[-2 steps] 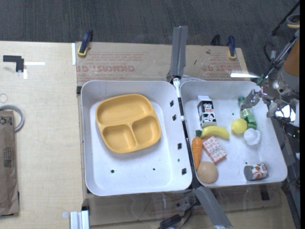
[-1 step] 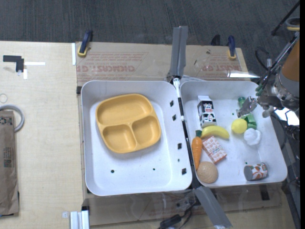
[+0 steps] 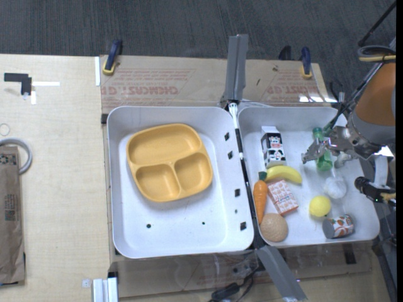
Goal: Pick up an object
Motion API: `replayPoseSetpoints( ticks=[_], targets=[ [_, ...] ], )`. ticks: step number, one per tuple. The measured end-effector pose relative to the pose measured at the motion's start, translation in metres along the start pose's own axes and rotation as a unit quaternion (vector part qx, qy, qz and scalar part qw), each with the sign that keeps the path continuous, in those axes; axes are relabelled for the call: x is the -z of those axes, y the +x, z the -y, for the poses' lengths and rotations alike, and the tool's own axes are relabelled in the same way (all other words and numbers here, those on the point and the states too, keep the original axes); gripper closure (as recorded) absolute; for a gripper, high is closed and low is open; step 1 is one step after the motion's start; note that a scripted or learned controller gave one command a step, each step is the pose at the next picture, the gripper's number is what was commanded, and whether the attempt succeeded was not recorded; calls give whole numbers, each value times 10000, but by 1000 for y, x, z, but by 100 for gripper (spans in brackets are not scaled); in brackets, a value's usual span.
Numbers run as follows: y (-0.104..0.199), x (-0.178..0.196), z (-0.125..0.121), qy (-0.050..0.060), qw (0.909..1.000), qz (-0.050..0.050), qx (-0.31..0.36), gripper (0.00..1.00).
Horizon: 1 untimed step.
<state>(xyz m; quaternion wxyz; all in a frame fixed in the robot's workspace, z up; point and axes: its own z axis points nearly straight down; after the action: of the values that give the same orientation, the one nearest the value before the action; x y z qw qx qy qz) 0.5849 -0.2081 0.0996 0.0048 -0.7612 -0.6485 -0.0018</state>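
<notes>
One banana point(image 3: 284, 174), one carrot point(image 3: 260, 199), one lemon point(image 3: 320, 206); the gripper point(image 3: 322, 151) seemingly clamps one green, translucent bottle point(image 3: 323, 158).

dark carpet point(image 3: 157, 17), pale wooden bench point(image 3: 50, 168), cardboard point(image 3: 170, 83)

The left bin point(image 3: 119, 187) carries a yellow divided plate point(image 3: 169, 161) toward its upper-left corner. In the right bin point(image 3: 296, 234), a banana point(image 3: 284, 173), carrot point(image 3: 260, 199), lemon point(image 3: 320, 206) and milk carton point(image 3: 272, 146) lie near the middle; the gripper point(image 3: 324, 150) hangs over its right edge beside a green bottle point(image 3: 323, 156) (partly hidden)
</notes>
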Motion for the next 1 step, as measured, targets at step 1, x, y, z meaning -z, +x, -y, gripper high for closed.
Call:
replayPoseSetpoints(
  ticks=[1],
  targets=[
    [-2, 5, 0, 18, 10000, 17, -5, 100]
  ],
)
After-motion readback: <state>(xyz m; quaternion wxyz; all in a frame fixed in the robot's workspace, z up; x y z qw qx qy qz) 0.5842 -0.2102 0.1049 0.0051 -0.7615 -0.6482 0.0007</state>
